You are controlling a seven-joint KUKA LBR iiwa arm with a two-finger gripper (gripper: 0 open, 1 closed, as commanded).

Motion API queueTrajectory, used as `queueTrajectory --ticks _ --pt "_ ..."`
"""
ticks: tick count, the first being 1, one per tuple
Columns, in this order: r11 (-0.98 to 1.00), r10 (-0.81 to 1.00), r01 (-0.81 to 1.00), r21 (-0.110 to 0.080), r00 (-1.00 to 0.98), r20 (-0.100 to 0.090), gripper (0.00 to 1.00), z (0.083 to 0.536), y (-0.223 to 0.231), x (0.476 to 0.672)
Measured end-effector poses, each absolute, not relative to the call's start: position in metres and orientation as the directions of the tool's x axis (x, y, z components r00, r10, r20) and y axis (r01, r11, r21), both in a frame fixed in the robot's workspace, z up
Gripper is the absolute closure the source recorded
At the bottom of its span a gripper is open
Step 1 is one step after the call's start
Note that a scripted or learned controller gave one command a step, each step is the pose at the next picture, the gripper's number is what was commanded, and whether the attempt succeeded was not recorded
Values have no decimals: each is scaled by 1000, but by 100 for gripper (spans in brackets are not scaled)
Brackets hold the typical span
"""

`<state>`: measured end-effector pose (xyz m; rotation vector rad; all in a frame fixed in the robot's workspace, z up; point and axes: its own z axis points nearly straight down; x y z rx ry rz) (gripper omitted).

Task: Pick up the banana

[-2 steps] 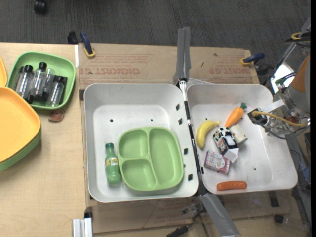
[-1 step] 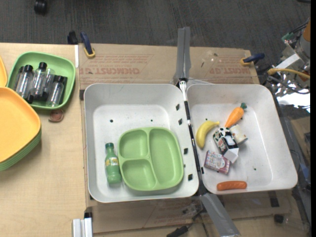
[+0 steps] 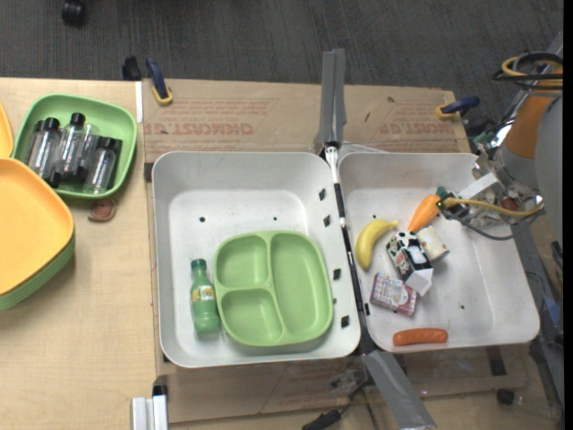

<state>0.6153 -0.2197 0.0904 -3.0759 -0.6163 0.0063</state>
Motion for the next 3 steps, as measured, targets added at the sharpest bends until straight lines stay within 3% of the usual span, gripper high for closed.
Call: queueTrajectory --ticks 1,2,3 --pt "-976 217 217 -1 976 -2 100 152 -222 603" --pt "-975 221 221 -2 975 -6 100 159 -222 603" --pt "-956 292 292 0 956 -3 100 296 -210 653"
